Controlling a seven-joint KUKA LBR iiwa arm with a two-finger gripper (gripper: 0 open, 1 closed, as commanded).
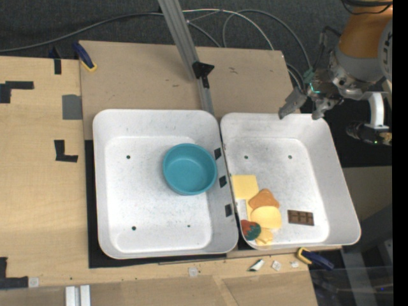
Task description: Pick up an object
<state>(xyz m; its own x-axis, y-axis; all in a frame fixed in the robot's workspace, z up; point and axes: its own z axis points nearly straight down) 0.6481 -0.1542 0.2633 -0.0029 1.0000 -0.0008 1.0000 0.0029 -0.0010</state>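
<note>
Your gripper [302,106] hangs over the far right corner of the right bin [331,164], its two fingers spread apart with nothing between them. The things you could pick lie well away from it, toward the near edge of that same bin: a yellow square [244,186], an orange piece [262,200], a yellow round piece [268,218], a small red and green item [250,229] and a brown chocolate bar [300,218]. Farther off to its left, the blue bowl [189,168] sits in the left bin [121,190].
</note>
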